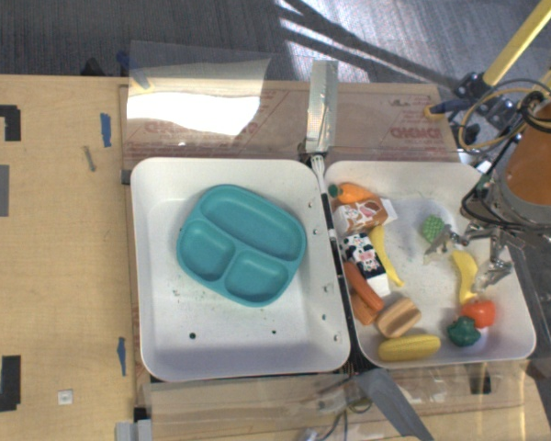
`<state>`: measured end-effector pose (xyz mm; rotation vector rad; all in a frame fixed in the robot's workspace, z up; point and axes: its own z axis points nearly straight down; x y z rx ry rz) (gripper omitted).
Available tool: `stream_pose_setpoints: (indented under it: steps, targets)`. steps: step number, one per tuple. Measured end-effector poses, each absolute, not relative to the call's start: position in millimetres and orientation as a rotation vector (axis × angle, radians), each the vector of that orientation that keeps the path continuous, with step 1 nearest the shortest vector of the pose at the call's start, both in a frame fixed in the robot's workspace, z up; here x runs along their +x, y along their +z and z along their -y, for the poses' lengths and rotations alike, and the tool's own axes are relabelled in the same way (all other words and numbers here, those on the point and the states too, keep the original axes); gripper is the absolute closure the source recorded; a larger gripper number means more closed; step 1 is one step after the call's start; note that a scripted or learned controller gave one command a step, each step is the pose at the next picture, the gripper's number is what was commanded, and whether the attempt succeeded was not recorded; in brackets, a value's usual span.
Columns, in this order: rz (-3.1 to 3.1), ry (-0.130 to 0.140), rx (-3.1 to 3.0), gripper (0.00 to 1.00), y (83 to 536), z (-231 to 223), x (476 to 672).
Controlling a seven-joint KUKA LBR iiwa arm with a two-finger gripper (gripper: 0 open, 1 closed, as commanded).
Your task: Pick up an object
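Your gripper [478, 252] hangs over the right bin's [523, 338] right side with its fingers apart and nothing between them, just above a small banana [464, 274]. Near that bin's front right corner you have a tomato [480, 311] and a green vegetable [463, 333]; more toy food lines its left wall. The left bin [156, 338] carries a teal divided plate [242, 243]
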<state>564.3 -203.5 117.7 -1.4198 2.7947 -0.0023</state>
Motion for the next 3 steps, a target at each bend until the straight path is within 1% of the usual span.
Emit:
stream_pose_setpoints:
  steps: [1,2,3]
  targets:
    - [-2.852,-0.008,-1.296,0.0,88.5,193.1,544.1]
    - [-2.911,-0.004,-1.139,0.0,89.0,114.4,608.5]
    - [-2.997,-0.008,-0.889,0.0,89.7,110.5,569.2]
